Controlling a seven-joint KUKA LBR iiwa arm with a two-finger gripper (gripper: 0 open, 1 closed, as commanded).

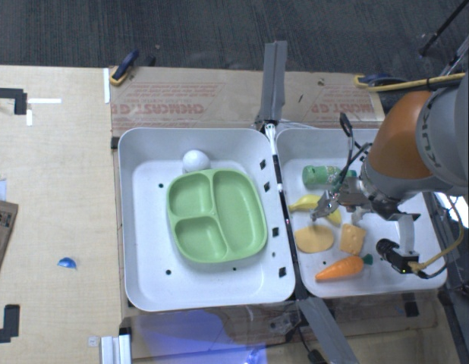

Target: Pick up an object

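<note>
You've got the arm (417, 139) reaching into the right bin (428, 275), with the gripper (323, 207) hanging low near that bin's left wall, right over a yellow banana-shaped piece (304, 202). How far apart its claws stand, I honestly can't tell from this angle, and I can't make out anything clamped in them.

The stuff to grab is all in that right bin: a green bottle-ish thing (319, 175) toward the far left corner, a flat tan disc (314, 240) just below the banana, a yellow block (352, 238) beside the disc, and an orange carrot (341, 268) near the front edge.

The left bin (143, 279) carries a green divided plate (217, 215) about in the middle, with a white ball (195, 159) touching its far rim.

As for writing: the cardboard sheet (189, 101) behind the bins has red print that's flipped from this view, looks like "CHEMSAT", but don't quote me on it.
</note>
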